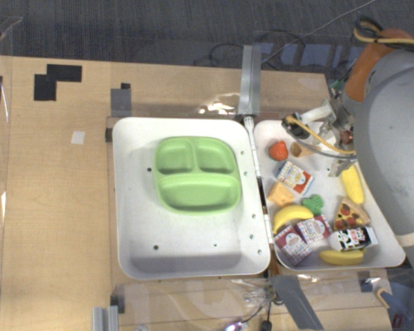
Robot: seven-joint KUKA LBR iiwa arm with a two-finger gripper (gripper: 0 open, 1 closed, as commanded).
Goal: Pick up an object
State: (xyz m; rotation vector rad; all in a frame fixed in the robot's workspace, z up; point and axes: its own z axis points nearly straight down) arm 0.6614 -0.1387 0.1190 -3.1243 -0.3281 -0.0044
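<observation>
My gripper (pixel 339 138) hangs over the far part of the right bin (pixel 393 254), beside the grey arm with its orange band. Just left of it lie a red toy fruit (pixel 279 149) and a small brown piece (pixel 296 150). Below the gripper sits a yellow corn cob (pixel 352 185). Nothing shows between the fingers. Further down the bin are a juice carton (pixel 294 178), a cheese wedge (pixel 281 195), a green piece (pixel 312 203), a banana (pixel 292 216) and a pizza slice (pixel 350 216).
The left bin (pixel 138 247) holds a green divided plate (pixel 195 173). At the right bin's near end lie a cow-patterned carton (pixel 350 238), a second banana (pixel 341 257) and two maroon packs (pixel 294 243). A metal divider (pixel 250 88) stands between the bins.
</observation>
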